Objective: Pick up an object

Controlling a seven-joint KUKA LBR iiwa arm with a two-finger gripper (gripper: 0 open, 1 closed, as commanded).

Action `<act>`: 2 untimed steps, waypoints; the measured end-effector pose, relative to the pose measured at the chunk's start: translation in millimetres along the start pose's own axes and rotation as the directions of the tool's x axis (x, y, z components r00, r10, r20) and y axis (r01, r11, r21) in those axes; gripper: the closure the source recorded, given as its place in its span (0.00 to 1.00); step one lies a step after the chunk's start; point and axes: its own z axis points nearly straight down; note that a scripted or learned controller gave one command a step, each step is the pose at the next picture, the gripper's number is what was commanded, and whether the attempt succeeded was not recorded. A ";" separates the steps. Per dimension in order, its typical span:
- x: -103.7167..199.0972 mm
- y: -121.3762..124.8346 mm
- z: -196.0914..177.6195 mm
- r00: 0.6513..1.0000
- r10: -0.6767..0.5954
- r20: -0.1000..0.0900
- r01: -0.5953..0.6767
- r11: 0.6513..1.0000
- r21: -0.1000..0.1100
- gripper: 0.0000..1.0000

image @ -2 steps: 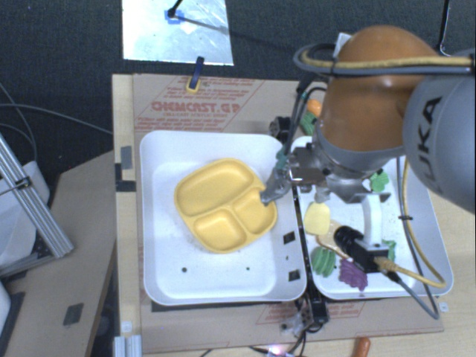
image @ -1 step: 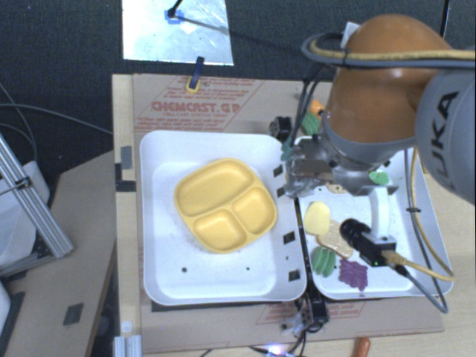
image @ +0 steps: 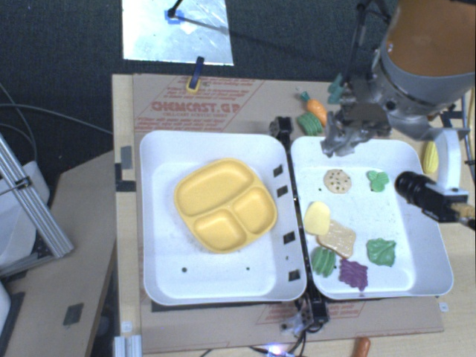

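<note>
The gripper [image: 336,146] hangs over the right bin's [image: 428,199] far left corner; just below it lies a round speckled cookie [image: 338,181]; beside that, a small green leaf [image: 378,180]; further toward the near edge, a yellow chip [image: 317,218] touches a tan cracker [image: 338,238]; nearest the rim sit a green pod [image: 323,261], purple grapes [image: 353,274] and a larger green leaf [image: 381,251].

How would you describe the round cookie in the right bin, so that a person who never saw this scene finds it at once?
Look at the right white bin, the one full of small toy foods. Near its far edge, just below the claw, lies the cookie. It is the only flat, round, tan piece with dark spots; the leafy green piece beside it and the pale yellow piece nearer the camera have none.
</note>
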 end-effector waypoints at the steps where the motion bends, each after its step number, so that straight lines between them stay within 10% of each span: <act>1: 60.9 11.2 79.1 1.000 -0.005 0.004 0.005 1.000 0.021 1.00; 2: 57.7 12.3 63.6 1.000 -0.007 0.003 0.007 1.000 0.013 1.00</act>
